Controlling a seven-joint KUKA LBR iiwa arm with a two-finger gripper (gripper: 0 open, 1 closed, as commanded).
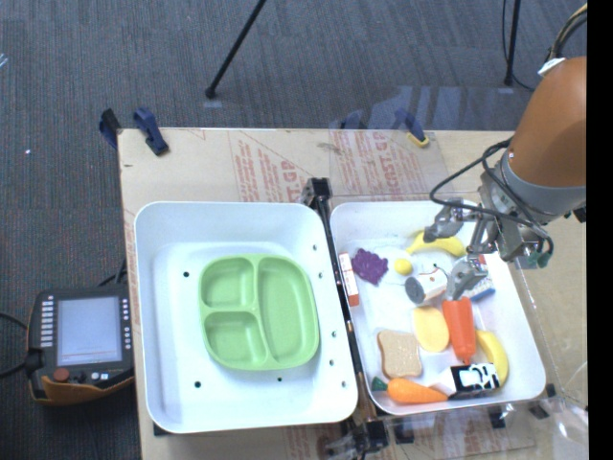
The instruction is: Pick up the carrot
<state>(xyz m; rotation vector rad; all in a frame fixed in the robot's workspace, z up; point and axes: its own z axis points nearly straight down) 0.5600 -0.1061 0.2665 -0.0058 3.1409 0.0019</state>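
carrot (pixel 459 328): right bin (pixel 525 326), just below the jaws (pixel 458 278)
bread slice (pixel 398 353): lower left of jaws
divided plate (pixel 259 311): left bin (pixel 163 257)

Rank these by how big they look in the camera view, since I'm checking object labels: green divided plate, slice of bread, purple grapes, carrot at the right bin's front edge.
1. green divided plate, by far the largest
2. slice of bread
3. carrot, close to the bread in area, so that order is unsure
4. purple grapes, smallest
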